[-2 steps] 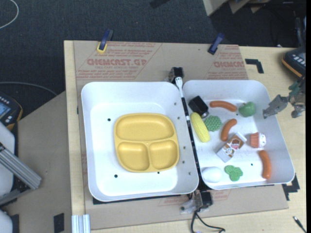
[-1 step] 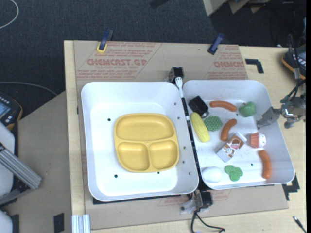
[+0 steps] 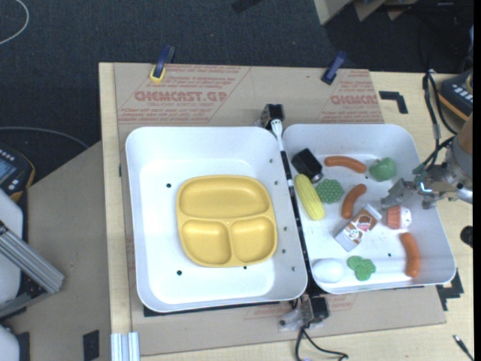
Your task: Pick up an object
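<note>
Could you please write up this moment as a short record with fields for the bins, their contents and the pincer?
left bin: holds a yellow divided tray
right bin: holds toy food
corn: along the right bin's left side
sausages: three, one near the far wall, one mid-bin, one near the right wall
egg: near corner, beside a green piece
pincer: over the right bin's right part, nothing seen between its fingers

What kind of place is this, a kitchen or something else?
Probably a robotics lab, not a kitchen: toy food like the corn in a white bin, a gripper reaching in, and cables around the bench.
</note>
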Controlling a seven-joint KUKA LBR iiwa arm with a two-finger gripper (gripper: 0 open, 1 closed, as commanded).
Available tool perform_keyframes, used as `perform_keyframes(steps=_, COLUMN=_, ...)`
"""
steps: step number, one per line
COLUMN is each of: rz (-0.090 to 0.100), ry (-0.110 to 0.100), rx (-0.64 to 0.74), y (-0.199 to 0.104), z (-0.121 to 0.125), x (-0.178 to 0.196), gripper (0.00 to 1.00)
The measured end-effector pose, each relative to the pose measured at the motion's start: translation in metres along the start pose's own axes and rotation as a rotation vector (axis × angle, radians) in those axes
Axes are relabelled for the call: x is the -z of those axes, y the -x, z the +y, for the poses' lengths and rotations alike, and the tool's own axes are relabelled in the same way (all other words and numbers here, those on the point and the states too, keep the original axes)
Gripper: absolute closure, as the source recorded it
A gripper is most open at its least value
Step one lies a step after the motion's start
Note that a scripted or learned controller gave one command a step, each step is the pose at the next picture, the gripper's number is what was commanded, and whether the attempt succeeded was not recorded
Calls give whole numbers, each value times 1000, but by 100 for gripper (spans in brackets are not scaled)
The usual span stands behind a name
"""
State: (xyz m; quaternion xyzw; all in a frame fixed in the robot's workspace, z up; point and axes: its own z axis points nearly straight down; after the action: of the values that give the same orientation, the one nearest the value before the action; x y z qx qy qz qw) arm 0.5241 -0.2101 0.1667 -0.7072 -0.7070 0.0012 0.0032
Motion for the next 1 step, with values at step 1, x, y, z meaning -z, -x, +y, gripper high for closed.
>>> perform_keyframes(steps=1, rz=0, ry=0, rx=0, y=-1, z=-2, x=-43, gripper=0)
